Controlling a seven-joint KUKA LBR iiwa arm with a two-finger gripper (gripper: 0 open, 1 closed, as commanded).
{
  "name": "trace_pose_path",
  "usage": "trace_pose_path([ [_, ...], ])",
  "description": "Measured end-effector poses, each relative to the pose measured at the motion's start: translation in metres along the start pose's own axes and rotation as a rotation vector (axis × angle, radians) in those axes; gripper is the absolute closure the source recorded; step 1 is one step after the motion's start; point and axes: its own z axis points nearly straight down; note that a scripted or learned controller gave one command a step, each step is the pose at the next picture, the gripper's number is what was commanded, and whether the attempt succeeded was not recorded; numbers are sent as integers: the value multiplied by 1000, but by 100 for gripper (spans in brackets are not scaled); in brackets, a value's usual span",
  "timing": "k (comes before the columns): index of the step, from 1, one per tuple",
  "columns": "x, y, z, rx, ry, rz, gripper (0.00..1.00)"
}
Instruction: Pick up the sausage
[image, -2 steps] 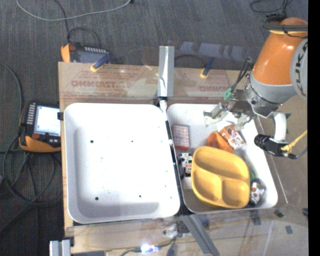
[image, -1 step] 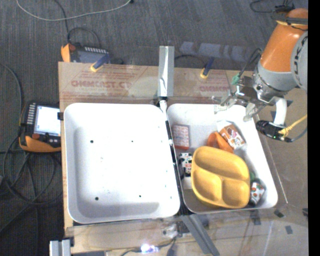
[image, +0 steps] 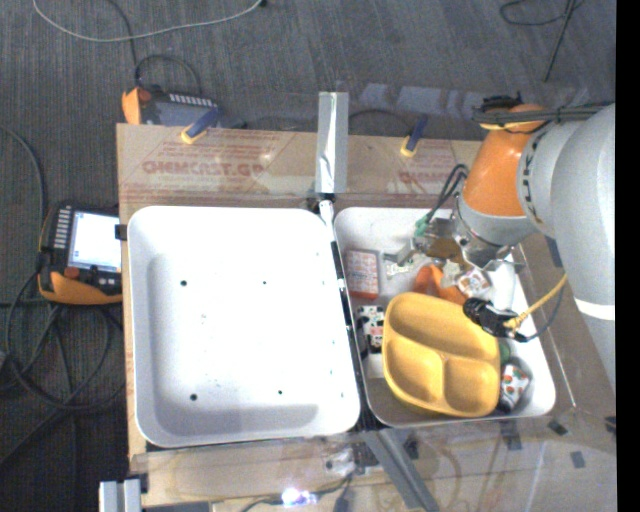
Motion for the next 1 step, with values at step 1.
trace_pose_path([
  [1, -23, 32, 29, -11, -2, -55, 0],
])
